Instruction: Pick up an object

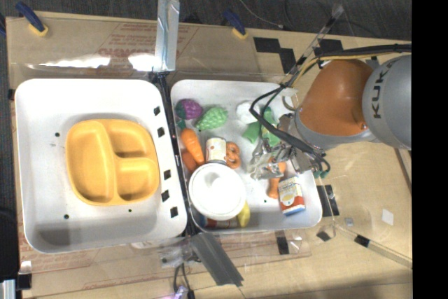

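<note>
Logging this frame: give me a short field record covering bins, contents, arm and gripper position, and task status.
left bin: holds a yellow divided tray
right bin: crowded; purple grapes, green grapes, carrot, white bowl, small carton
arm: reaches in from the right, orange band over the right bin's right side
gripper: low among the items, near the carton
grasp: cannot tell; finger state unclear
task status: no object seen lifted
</note>
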